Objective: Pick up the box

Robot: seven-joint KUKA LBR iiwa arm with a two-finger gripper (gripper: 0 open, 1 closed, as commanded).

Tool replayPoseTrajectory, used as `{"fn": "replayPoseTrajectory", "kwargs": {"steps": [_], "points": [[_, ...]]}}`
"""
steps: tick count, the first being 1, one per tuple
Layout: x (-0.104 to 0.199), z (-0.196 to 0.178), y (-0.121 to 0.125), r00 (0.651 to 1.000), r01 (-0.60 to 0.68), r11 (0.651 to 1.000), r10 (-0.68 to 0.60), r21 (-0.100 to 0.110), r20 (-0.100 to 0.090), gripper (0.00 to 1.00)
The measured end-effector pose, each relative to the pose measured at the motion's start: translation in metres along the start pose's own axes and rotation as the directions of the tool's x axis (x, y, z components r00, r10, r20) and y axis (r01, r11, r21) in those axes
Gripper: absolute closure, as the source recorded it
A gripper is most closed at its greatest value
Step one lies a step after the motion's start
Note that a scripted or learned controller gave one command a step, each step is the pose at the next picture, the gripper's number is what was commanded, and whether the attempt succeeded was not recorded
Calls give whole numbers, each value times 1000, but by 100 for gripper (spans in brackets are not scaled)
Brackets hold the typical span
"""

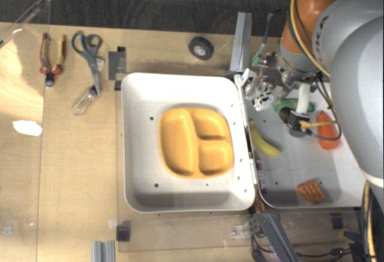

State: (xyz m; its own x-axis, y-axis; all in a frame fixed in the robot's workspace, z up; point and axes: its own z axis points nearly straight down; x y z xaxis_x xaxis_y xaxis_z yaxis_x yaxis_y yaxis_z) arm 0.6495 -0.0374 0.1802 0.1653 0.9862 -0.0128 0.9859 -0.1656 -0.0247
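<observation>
Gripper (261, 92) hangs over the far left corner of the right bin (282, 165), close to the wall shared by the two bins, and its metal clutter is too tangled from here for me to tell whether it is wide or closed; nothing visibly sits in it. What I take for the box (196, 141) is the yellow moulded one in the middle of the left bin (138, 153), alone there and well clear of every wall. It lies to the gripper's left and nearer the front of the bench, across the shared wall, so the coming move looks like a reach over that wall and down. It is nearly square, with one long compartment on its left side running front to back and two smaller ones on its right. Around the gripper, in the right bin, are a banana (263, 141) just beside the shared wall, a green piece (288, 105), an orange-red piece (328, 135) and a brown ridged piece (311, 190) at the front. Scissors (90, 57) and pliers (51, 57) rest on the bench.
</observation>
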Motion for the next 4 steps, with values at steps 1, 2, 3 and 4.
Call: {"fn": "replayPoseTrajectory", "kwargs": {"steps": [1,2,3,4], "points": [[44,-3,-87,865,-502,865,501,-16,-25,100],[89,-5,-28,967,-254,967,254,-21,-20,100],[118,-30,-93,936,-352,936,351,-20,-23,100],[141,-69,-123,978,-208,978,208,-25,-21,100]]}}
